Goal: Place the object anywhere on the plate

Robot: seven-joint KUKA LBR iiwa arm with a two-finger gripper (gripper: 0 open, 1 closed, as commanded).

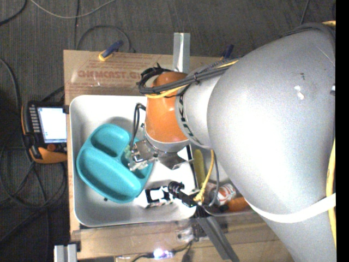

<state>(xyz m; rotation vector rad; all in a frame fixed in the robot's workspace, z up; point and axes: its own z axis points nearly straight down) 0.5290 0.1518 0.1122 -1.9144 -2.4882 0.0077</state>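
Filling the right side nearest the camera, the grey arm (267,124) is seen, with its orange band (166,116) over the top right corner of the left bin (92,101). Below the band, the gripper (135,156) is placed over the right rim of the plate (106,168). Its opening cannot be told because that area is blurred, nor can it be told whether anything is held.

The plate is teal with two compartments and lies in the left half of the bin, its left rim close to the bin's left wall. Bare bin floor is left above the plate and along the lower edge.

The object cannot be picked out with certainty. An orange item (238,203) and a red-and-white item (226,191) are glimpsed just under the arm's lower edge, right of the left bin and well apart from the plate.

A cardboard sheet (101,72) with red print is laid under the bin, with a blue clamp (109,49) at its top edge. Beyond the bench's left side a lit handheld pendant (46,125) is set, and cables (49,7) are strewn over dark carpet.
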